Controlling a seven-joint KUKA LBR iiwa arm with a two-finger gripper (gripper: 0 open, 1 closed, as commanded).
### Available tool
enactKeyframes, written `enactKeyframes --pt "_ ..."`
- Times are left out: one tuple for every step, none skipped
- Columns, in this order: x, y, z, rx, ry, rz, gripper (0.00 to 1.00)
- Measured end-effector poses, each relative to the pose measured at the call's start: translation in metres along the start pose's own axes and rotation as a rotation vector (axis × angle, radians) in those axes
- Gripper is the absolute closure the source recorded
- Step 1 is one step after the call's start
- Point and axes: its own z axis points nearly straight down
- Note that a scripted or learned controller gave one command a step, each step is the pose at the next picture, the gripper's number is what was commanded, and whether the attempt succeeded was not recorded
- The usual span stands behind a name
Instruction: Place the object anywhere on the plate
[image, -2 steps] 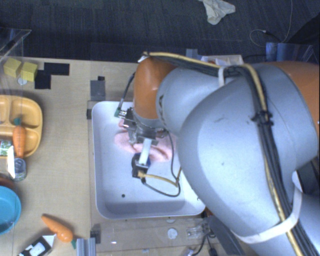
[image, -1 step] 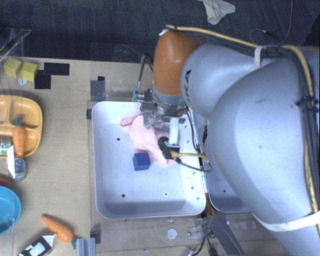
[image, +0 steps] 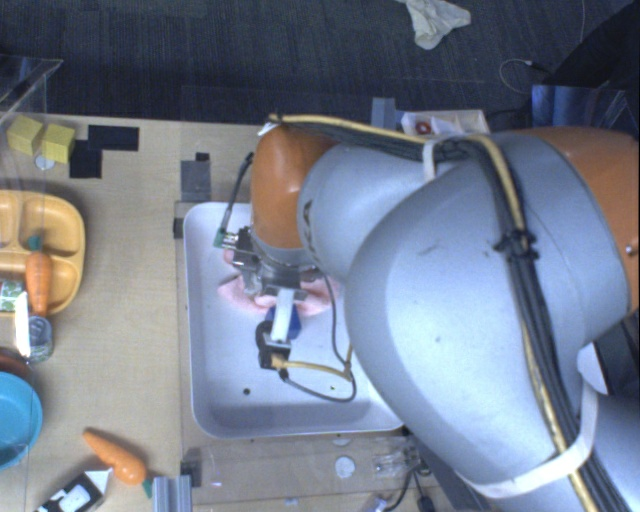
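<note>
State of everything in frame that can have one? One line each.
pink plate: flat in the white bin, mostly hidden under the wrist.
arm: reaching over the bin, wrist above the plate.
tray carrot: lying in the yellow tray.
bench carrot: on its side on the bench.
blue bowl: upright, cut off by the frame.
cloth: crumpled on the floor.

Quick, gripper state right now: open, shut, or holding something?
Gripper: cannot be told; it hangs low over the round pink plate in the shallow white bin, with the wrist blocking the view.
</note>
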Motion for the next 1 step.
enactKeyframes --pt "-0.0535 0.0285 -0.0612 0.006 -0.004 -0.292 1.00"
